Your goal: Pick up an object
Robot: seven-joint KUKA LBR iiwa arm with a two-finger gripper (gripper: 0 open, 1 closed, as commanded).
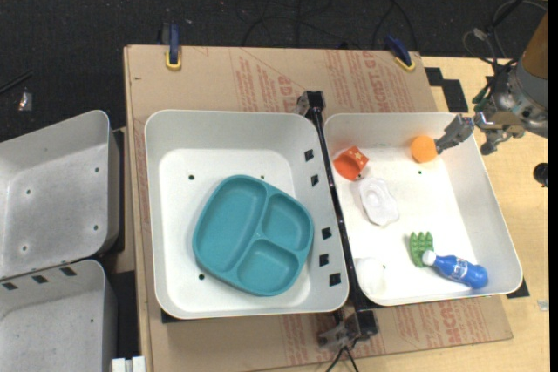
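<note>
My gripper (473, 135) hangs over the far right edge of the right bin (501, 222), its fingers spread open with nothing between them. An orange ball (424, 149) lies just left of the nearer fingertip (453, 135), close to it but not held. Further left in the same bin sits a small orange cup (350, 163) on its side. A white crumpled object (377, 201) rests near the bin's middle. Toward the front lie a green toothed piece (419, 246) and a blue bottle (459, 269) with a white cap.
The left bin (174, 144) holds a teal divided plate (253, 234). A black divider (327, 196) separates the two bins. Folded white panels (52, 187) lie off the bench at the left. Clamps hold the cardboard base (227, 74) at the back.
</note>
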